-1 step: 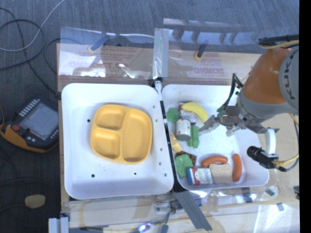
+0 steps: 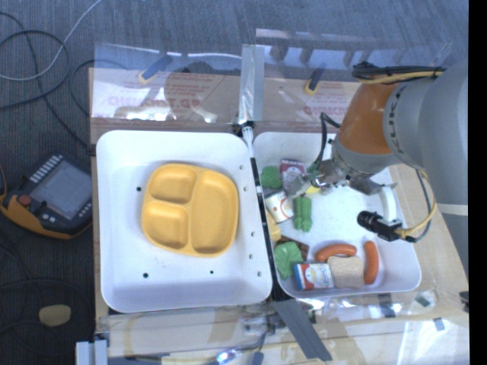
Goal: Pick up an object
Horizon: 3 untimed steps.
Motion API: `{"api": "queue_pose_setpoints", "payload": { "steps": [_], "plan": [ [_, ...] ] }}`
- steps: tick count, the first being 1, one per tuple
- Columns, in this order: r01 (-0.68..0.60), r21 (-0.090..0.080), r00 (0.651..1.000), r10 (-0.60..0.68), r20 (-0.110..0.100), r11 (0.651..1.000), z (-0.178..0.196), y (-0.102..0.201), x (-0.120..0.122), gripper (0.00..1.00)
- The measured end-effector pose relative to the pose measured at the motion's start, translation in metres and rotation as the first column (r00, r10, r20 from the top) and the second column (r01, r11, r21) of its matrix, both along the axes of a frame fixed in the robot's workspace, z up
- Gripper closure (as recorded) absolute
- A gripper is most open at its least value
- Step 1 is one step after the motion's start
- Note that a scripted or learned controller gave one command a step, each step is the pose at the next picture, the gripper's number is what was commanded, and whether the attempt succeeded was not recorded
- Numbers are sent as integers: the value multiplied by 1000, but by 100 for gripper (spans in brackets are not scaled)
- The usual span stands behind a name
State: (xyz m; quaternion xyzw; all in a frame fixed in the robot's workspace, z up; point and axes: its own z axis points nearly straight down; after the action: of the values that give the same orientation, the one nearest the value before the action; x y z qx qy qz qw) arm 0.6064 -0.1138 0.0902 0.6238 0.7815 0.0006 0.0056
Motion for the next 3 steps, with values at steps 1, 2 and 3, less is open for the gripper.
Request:
{"api": "queue_pose_setpoints", "payload": {
  "steps": [1,2,3],
  "plan": [
    [0,7,1000,0,-1,1000,9,2,1,100],
    [297,1,955,-297,-12,955,92,23,62,100],
    [30,1,999,-30,-11,1000,141,-25,62,100]
  ]
}}
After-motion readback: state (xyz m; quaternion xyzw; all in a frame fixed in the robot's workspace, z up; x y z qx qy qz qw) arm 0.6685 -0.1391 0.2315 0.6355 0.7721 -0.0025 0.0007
